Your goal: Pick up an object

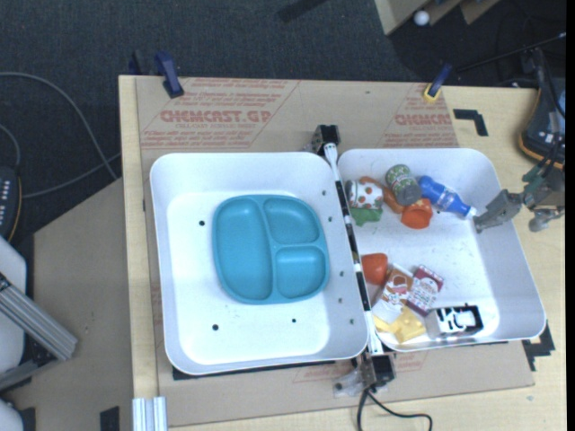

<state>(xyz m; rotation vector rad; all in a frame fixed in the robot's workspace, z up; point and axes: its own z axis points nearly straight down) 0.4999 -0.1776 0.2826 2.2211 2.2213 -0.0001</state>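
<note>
Objects to pick from, small toy-like pieces, lie scattered in the right-hand shallow white bin (517,277): a blue plastic bottle (446,197) near the far right, an orange cup-shaped piece (416,215) touching it, a green-grey can (402,182), a red block (375,265), and printed packets (413,287) toward the near edge. My gripper (499,210) hangs over that bin's right rim, just beside the bottle, carrying nothing that I can see, and whether it is parted or closed I cannot tell at this angle. By my judgement nothing is lifted yet, so the reach down, the closing and the lift all remain; the turquoise divided plastic tray (269,247) sits alone in the left white bin (180,321).
</note>
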